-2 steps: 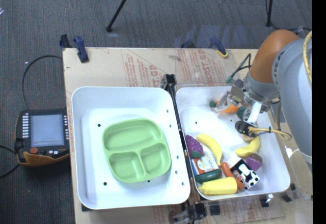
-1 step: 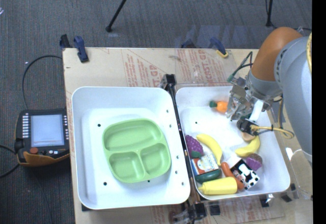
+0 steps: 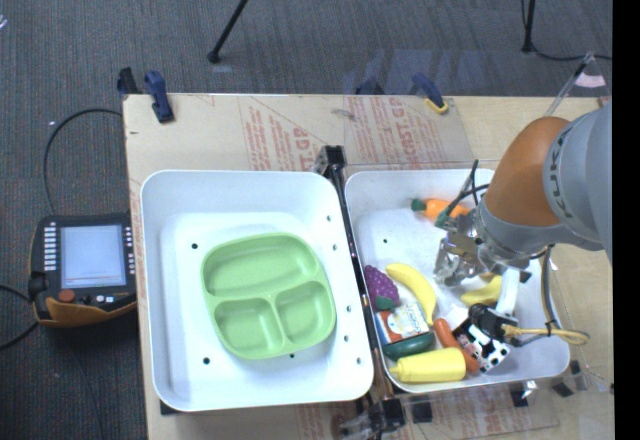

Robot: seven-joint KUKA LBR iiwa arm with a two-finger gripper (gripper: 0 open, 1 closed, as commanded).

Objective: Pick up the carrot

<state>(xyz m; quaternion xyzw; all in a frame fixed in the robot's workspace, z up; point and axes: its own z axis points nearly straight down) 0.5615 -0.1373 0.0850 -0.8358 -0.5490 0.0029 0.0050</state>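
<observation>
Camera view. Two shallow white bins stood side by side on the surface (image 3: 260, 128). The left bin (image 3: 165, 228) held a green divided plate (image 3: 268, 294). The right bin (image 3: 385, 190) held a cluster of toy foods: the carrot (image 3: 437, 210) lay near the bin's far wall, its green top pointing left and its orange body partly hidden by the arm; a banana (image 3: 415, 288), a purple grape bunch (image 3: 380, 285), a small red-and-white carton (image 3: 403, 322), a green pickle-like piece (image 3: 410, 345) and a yellow corn cob (image 3: 432, 365) lay towards the near side. The grey arm with its orange band (image 3: 530, 173) reached in from the right, and the gripper (image 3: 460, 263) hung over the bin's middle, just beside the banana and near the carrot, but apart from it. Whether the gripper was wide or narrow could not be told; nothing was visibly held. A handheld control pendant (image 3: 85, 263) lay on the floor to the left.
</observation>
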